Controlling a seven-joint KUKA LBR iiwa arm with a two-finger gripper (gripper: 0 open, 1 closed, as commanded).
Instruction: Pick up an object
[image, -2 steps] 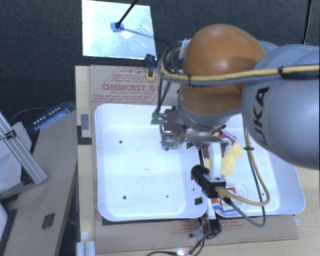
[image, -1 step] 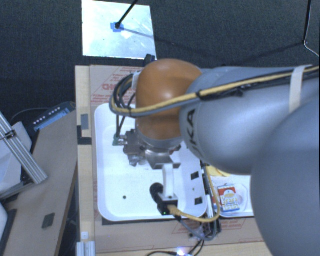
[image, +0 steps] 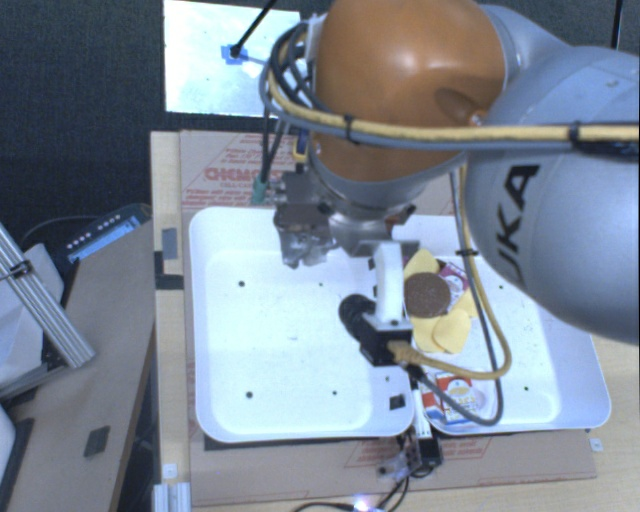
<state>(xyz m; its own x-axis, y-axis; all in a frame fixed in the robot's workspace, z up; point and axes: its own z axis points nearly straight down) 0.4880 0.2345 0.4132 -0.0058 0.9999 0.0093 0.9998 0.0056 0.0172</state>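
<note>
Though I cannot tell if the pincer (image: 300, 240) is open, the brown disc (image: 427, 293) lies rightward, apart.

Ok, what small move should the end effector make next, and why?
Probably a short sideways shift toward the view's right. The end effector hangs over bare floor in the left-hand bin, while the brown disc and the yellow pieces lie in the right-hand bin, so the likely targets are over there.
</note>
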